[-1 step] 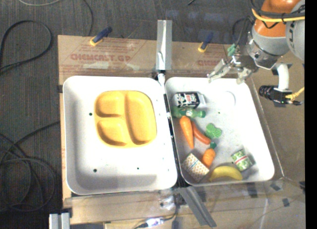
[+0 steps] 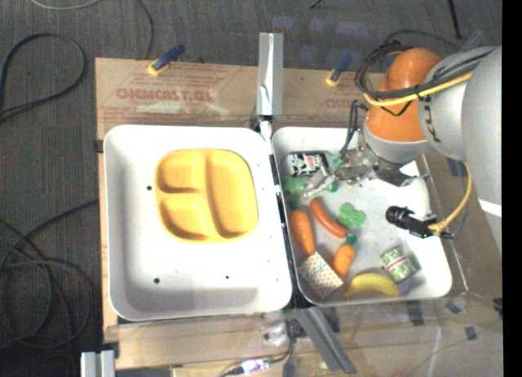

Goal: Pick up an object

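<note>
While the gripper (image 2: pixel 326 181) is hanging over the far left of the right bin (image 2: pixel 440 281), whether it is grasping anything cannot be told; nothing is showing as lifted, so the pick is judged not yet done. Lying there: one milk carton (image 2: pixel 306 163), one sausage (image 2: pixel 328 218), two carrots (image 2: pixel 303 232), one banana (image 2: pixel 372 286), one can (image 2: pixel 399 263). One yellow divided tray (image 2: pixel 206 193) is sitting in the left bin (image 2: pixel 130 286).

We see a yellow divided plate (image 2: pixel 206 194) lying flat in the left bin (image 2: pixel 130 286), nearer its back edge than its front. Behind both bins, a brown cardboard sheet (image 2: pixel 171 98) with red print covers the bench, held at its back edge by two blue-and-yellow clamps (image 2: pixel 165 59). An upright metal post (image 2: pixel 270 73) stands at the back between the bins. Black cables (image 2: pixel 49 49) trail over the grey floor.
</note>
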Motion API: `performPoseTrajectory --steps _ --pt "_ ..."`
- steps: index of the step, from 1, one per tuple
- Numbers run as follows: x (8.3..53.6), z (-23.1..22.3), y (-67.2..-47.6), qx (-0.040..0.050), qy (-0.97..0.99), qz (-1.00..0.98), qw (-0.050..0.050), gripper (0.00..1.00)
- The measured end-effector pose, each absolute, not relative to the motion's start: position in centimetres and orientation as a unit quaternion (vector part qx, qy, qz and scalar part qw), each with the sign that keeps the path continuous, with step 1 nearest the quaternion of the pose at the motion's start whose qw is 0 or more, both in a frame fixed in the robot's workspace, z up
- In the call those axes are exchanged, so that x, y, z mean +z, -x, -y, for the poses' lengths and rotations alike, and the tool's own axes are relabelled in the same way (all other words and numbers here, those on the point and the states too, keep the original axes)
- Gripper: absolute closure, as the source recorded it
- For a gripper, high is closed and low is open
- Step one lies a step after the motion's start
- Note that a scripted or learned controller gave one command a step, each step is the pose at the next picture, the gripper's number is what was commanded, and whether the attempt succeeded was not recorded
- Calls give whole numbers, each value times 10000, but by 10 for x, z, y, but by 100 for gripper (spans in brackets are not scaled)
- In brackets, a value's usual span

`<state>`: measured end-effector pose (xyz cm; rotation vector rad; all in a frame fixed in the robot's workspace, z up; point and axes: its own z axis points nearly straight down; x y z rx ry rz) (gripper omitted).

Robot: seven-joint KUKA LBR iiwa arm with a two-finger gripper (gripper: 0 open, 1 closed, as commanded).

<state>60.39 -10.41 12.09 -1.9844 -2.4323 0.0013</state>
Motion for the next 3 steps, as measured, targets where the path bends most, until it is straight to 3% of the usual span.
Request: performPoseTrajectory --steps 1,2,3 --pt "92 106 -568 -41 6384 7697 -71 0" --pt "102 107 -569 -50 6387 7694 -83 100" --pt "220 25 -642 10 6652 7467 -8 100"
